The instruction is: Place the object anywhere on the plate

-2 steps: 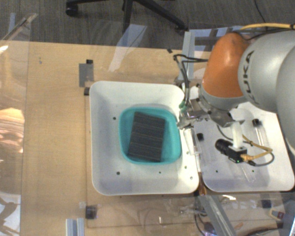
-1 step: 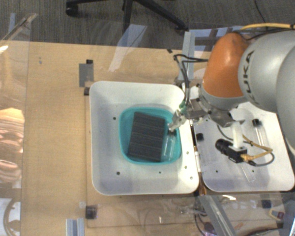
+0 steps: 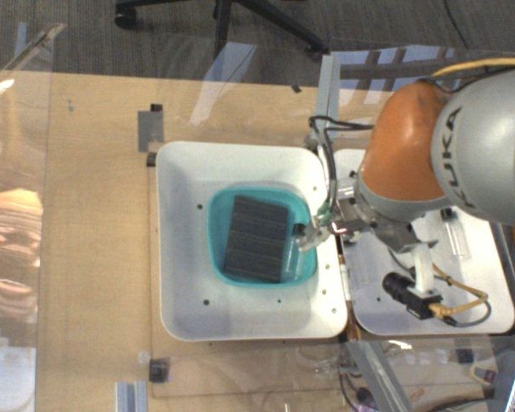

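Note:
A teal plate (image 3: 216, 230) sits in the middle of the left white bin (image 3: 184, 299). A dark grey ribbed rectangular object (image 3: 256, 239) lies flat on the plate, slightly tilted, covering most of it. My gripper (image 3: 309, 234) hangs low at the plate's right rim, just right of the object's right edge. I see nothing held in it. The grey and orange arm (image 3: 412, 157) reaches in from the right, over the divide between the bins.
The right white bin (image 3: 463, 320) lies partly under the arm, with a small pale translucent item (image 3: 453, 230) near its far side. Wooden bench surface stretches to the left. An office chair base stands on the floor beyond the bench.

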{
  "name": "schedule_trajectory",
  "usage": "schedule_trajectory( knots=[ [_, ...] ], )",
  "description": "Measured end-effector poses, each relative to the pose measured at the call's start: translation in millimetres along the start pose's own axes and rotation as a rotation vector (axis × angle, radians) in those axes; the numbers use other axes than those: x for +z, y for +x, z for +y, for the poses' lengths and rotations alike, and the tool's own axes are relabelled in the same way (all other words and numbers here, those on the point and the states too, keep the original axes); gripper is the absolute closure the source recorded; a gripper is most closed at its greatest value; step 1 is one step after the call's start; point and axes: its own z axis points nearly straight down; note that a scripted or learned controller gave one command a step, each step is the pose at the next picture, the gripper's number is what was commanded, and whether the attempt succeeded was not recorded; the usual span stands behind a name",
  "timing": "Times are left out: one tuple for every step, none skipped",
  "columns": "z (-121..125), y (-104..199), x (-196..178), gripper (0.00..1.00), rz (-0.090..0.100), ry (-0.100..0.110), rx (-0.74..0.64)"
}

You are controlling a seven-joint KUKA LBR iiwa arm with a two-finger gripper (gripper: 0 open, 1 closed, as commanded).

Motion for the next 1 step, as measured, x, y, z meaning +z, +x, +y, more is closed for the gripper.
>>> schedule_trajectory(
  knots=[
    [71.6,6.4,19.2,0.0,0.0,0.0,-0.057]
  ],
)
